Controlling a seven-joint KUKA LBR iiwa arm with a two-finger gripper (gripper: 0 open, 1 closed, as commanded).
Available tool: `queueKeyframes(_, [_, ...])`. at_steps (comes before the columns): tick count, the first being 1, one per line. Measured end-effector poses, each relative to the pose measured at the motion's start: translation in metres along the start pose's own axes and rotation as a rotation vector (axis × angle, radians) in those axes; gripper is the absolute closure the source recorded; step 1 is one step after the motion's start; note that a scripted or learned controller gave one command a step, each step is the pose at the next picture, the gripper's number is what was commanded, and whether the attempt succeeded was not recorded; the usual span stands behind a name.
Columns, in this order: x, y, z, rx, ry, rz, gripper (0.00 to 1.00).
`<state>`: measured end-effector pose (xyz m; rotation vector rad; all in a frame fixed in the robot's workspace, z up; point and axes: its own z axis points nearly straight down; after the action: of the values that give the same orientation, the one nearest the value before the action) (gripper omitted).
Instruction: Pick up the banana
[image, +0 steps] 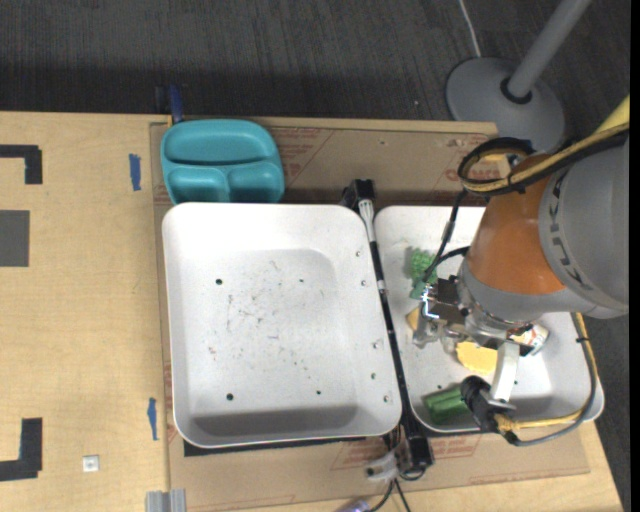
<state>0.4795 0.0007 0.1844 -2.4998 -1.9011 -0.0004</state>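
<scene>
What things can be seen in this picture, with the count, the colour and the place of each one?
white bins: two, white, side by side on the bench
teal tray: one, teal, behind the left bin
green objects: two, green, in the right bin, one near its front edge, one near its back left
yellow object: one, yellow, in the right bin under the arm, possibly the banana, mostly hidden
lamp base: one, grey, on the floor behind the bench
arm: one, grey with an orange band, over the right bin
gripper: one, low in the right bin
</scene>
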Motion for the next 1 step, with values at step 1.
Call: queueKeyframes(1, [0.0002, 0.0008, -0.0102, -0.002, 0.000, -0.001, 1.00])
